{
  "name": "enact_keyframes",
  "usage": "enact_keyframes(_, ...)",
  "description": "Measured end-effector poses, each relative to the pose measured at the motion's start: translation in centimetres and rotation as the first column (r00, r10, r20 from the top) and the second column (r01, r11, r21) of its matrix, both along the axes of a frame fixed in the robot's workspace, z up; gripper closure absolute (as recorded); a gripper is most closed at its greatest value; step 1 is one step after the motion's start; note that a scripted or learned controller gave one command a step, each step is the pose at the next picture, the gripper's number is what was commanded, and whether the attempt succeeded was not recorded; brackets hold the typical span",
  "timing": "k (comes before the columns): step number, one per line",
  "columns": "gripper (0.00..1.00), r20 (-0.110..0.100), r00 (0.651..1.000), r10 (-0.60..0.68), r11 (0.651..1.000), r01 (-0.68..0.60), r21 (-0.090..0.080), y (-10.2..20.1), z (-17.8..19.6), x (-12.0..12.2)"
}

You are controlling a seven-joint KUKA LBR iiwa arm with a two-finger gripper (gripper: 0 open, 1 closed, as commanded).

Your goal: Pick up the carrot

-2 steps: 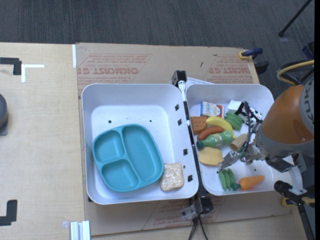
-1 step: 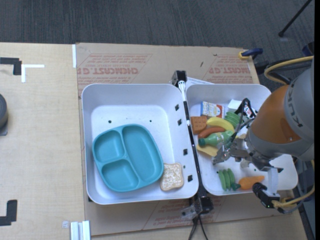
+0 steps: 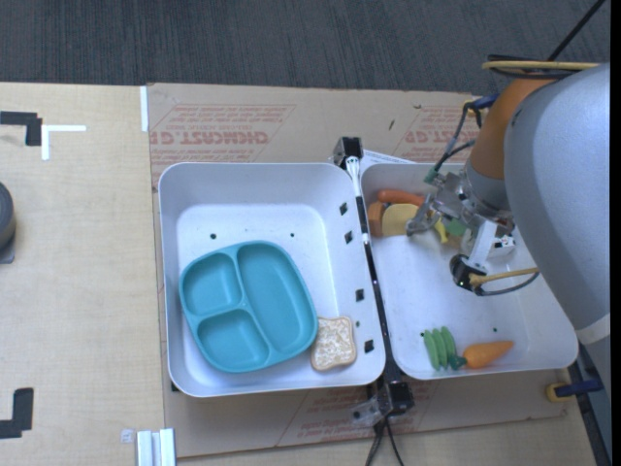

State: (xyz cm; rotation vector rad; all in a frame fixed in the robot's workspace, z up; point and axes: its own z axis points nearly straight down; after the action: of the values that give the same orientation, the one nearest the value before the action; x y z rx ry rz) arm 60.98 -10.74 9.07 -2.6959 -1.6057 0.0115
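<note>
The carrot point(image 3: 481, 354), orange with a green leafy top, lies flat near the front wall of the right bin point(image 3: 417, 294). Its green end points left. My gripper point(image 3: 434, 216) hangs low over the back of that same bin, well behind the carrot and apart from it. It sits just right of a yellow piece point(image 3: 395, 220) and a reddish-orange sausage-like piece point(image 3: 398, 198). The wrist hides what lies directly under the gripper.
The left bin point(image 3: 184, 212) holds a teal divided plate point(image 3: 250, 304) and a slice of bread point(image 3: 334, 344) at its front right corner. A black and white cable part point(image 3: 477, 260) of the arm hangs over the right bin's middle.
</note>
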Motion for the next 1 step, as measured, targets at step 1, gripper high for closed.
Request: enact_keyframes(1,0.0,-0.111,0.931,-0.349,0.937,0.35,-0.011,0.11,-0.13,2.29)
